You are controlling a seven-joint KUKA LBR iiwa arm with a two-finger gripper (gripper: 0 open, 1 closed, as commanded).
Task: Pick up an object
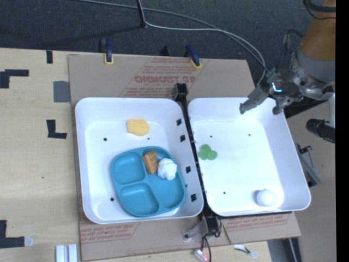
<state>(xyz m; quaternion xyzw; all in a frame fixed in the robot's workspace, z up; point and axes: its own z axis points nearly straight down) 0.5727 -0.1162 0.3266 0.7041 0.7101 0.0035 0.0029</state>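
My gripper (263, 107) hangs over the far right edge of the right bin (283, 135), open, with nothing between its two spread fingers. In that bin a small green object (207, 153) lies near the left wall, well to the left of and nearer than the gripper. A white ball (266, 197) rests in the near right corner. In the left bin (87, 146) a yellow object (138, 127) lies at the back. A blue divided tray (136, 192) there carries a brown block (150, 161) and a white lump (167, 168).
The two bins meet at a black clamped divider (188, 141). They stand on a cardboard sheet (158, 75) held by clamps at the back. A cable (218, 31) runs across the dark floor behind to the arm.
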